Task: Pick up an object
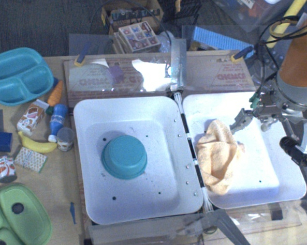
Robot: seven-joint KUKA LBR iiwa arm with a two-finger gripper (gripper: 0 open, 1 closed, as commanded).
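The end effector [242, 120] hangs over the upper right part of the right bin [282, 186], its two dark fingers spread apart with nothing between them — released, not gripping. The grey arm [296, 79] with its orange band rises behind it at the right edge of the view.

Just below and to the left of the end effector lies a crumpled pale-orange cloth [217, 154], bunched against the left wall of that bin; its upper fold sits close beside the lower fingertip, though contact cannot be made out.

Well to the left of the end effector, in the left bin [91, 118], a teal bowl [124, 156] rests upside down near the middle. Further left still, on the bare worktop [58, 177] — a banana [36, 143] and a teal divided tray [18, 75].
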